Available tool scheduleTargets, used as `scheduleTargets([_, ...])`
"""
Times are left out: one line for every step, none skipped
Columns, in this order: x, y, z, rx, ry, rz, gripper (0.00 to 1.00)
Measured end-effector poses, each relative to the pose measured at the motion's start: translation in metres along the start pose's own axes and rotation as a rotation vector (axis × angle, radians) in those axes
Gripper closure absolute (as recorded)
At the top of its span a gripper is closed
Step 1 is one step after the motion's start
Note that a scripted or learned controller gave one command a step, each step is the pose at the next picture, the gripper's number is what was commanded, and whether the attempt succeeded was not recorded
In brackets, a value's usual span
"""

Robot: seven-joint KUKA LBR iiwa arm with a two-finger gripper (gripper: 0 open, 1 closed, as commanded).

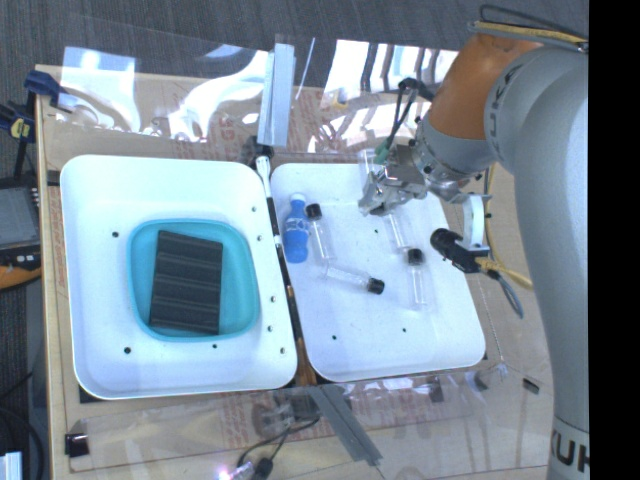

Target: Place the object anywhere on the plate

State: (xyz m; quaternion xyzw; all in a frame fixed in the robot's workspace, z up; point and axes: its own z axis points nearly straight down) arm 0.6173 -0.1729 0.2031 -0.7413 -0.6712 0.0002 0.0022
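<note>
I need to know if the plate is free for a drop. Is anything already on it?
Occupied: a dark ribbed block lies flat on the blue plate in the left bin, covering much of its middle.

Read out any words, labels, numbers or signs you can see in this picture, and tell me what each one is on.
"KU": large pale letters on the arm's base at the lower right, cut off by the frame.
Blue bottle in the right bin: any label is too small and blurred to read.
Clear vials: no readable marks.
Dark ribbed block on the blue plate: no text.
</note>
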Motion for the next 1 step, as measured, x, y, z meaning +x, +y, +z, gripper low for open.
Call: scheduleTargets([-0.0001,0.0000,0.0000,0.000,0.000,0.000,0.00])
